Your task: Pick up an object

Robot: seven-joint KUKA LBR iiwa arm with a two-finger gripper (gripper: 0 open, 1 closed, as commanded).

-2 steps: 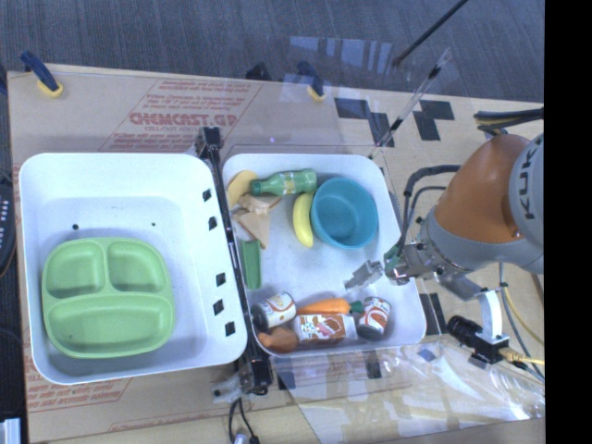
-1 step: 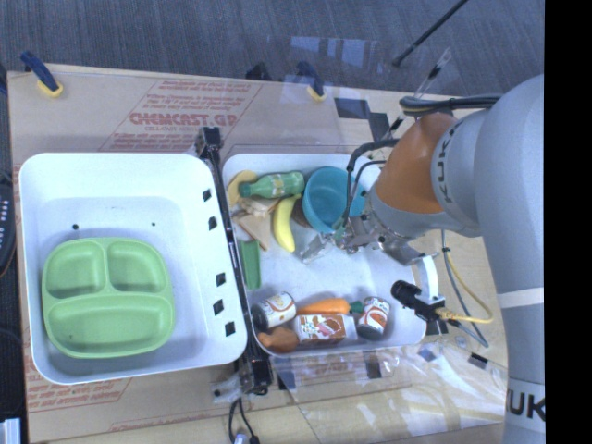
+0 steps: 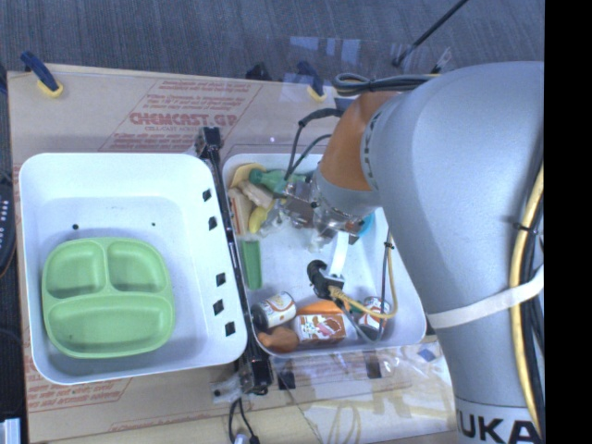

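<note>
Objects are piled in the right bin (image 3: 404,296). A banana (image 3: 248,203) is seen at its 11 o'clock corner, with a green strip (image 3: 251,263) just below it. A small can (image 3: 275,309) and an orange carton (image 3: 323,325) are laid side by side near 6 o'clock. The gripper (image 3: 308,213) is lowered over the bin's top part, close to the banana; whether it is spread or closed cannot be told. A green divided plate (image 3: 108,296) is kept in the left bin (image 3: 46,178).
</note>
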